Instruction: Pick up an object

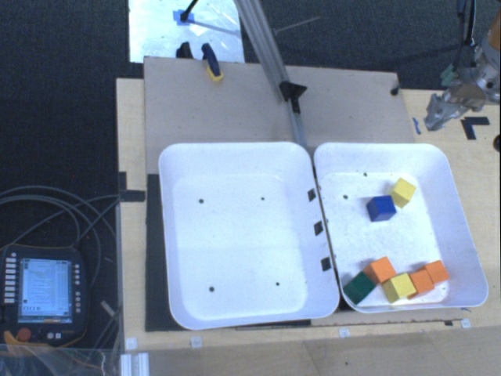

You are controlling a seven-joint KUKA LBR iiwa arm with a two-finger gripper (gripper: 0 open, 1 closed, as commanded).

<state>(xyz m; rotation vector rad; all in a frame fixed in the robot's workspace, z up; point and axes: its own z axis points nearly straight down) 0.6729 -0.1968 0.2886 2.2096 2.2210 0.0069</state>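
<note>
While the gripper [440, 114] hangs up at the top right, over the bare bench [352, 104] just past the far corner of the right bin [463, 233], it isn't touching any of the blocks. It's too small and blurry to say if it's released or clenched, so can't tell; nothing shows in its grip anyway.

All the blocks sit in the right bin. A yellow cube [404, 191] and a blue cube [381, 208] are just beside each other in the far half. Along the near edge there's a cluster: green cube [359, 287], orange cube [382, 269], another yellow one [399, 287], then two more orange blocks [421, 281] [437, 271], packed close.

The left bin [168, 233] sits right beside it. A teach pendant [43, 292] lies off to the left with cables.
</note>
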